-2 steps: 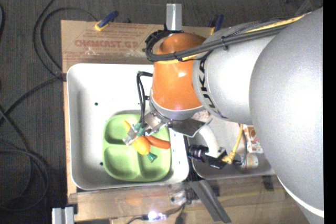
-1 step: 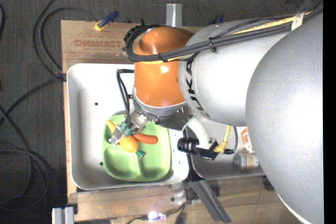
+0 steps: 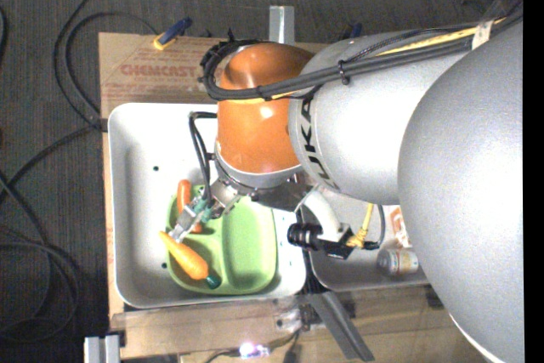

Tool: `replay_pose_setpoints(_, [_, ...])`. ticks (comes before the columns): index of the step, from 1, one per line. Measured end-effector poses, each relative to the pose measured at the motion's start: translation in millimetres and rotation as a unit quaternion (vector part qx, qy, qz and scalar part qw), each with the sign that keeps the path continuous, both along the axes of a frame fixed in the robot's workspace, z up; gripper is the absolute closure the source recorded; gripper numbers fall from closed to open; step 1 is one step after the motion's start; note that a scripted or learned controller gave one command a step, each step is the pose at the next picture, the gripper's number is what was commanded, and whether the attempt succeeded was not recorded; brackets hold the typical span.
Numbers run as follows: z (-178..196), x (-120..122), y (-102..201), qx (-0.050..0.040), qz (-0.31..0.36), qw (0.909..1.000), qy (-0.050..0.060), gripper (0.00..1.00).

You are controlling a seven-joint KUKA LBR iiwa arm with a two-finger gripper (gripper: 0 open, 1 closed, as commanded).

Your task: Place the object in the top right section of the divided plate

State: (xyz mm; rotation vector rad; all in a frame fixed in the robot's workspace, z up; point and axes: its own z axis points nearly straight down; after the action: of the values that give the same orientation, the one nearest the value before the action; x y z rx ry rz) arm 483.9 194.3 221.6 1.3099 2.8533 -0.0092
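Observation:
A green divided plate (image 3: 246, 255) lies in the left white bin (image 3: 136, 183), towards its front right corner. A large orange carrot (image 3: 187, 258) rests across the plate's left edge. A smaller carrot (image 3: 184, 191) pokes up at the plate's upper left corner. My gripper (image 3: 194, 217) hangs low over the left part of the plate, between the two carrots, reaching down from the orange wrist band (image 3: 255, 115). A bit of orange shows right beside the gripper tip; I cannot tell whether it is held. The arm hides the plate's upper right part.
The grey arm covers most of the right bin (image 3: 340, 278). A silvery can (image 3: 396, 261) and a red-and-white item (image 3: 396, 225) peek out there. Cardboard (image 3: 144, 72) lies under the bins, with a blue clamp (image 3: 172, 31) at its back edge.

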Motion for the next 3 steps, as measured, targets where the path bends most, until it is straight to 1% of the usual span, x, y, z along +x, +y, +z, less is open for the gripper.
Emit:
replay_pose_setpoints(1, [22.6,7.4,-9.7,0.0003,0.058,0.9983,0.000,0.00])
replay_pose_setpoints(2, [-83.3,73.1,-68.0,0.0013,0.060,0.9982,0.001,0.00])
replay_pose_setpoints(3, [-75.2,72.6,-67.0,0.0024,0.060,0.9982,0.002,1.00])
